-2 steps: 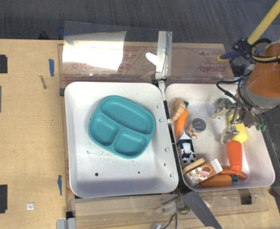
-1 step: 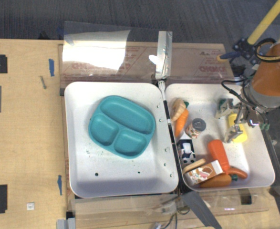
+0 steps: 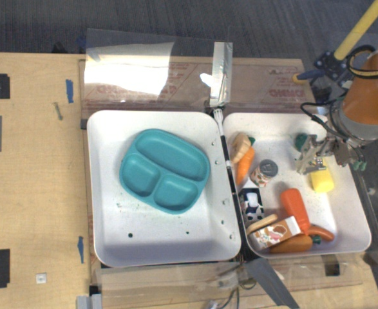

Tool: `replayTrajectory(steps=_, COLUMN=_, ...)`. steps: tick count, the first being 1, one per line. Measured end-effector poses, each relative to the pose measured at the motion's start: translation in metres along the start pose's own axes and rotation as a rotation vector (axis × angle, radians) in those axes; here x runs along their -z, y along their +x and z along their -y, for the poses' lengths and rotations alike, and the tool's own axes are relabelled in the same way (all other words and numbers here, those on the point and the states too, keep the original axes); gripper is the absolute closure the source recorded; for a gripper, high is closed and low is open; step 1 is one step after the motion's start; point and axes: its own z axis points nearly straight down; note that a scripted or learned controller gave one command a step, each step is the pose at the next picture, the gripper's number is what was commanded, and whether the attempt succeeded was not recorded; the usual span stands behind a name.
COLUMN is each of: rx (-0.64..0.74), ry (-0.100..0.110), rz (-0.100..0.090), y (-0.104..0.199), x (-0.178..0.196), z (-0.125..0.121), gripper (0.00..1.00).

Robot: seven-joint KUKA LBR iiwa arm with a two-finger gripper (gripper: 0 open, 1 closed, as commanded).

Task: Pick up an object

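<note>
One fixed camera looks down, slanted, on both bins (image 3: 105,172); height above the bench seems moderate.

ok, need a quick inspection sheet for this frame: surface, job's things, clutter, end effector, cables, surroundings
Surface: wooden bench, two white bins; left bin, right bin.
Job's things: in right bin, yellow block, orange carrot, small can, red-orange cylinder, snack box.
Clutter: teal divided tray alone in left bin.
End effector: end effector low over right bin beside yellow block; grasp unclear.
Cables: black cables near wrist.
Surroundings: clear plastic sheet behind bins, dark floor.
</note>
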Motion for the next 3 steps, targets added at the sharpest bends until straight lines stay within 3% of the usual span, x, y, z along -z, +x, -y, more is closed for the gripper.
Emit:
replayTrajectory(steps=1, rx=0.001, ry=-0.001, rz=-0.002, y=0.000, x=-0.001, z=-0.001, gripper=0.00)
replayTrajectory(steps=2, rx=-0.051, ry=-0.004, rz=-0.016, y=0.002, x=-0.015, z=-0.007, gripper=0.00)
replayTrajectory(steps=3, rx=-0.090, ry=-0.004, rz=-0.016, y=0.017, x=-0.014, z=-0.011, gripper=0.00)
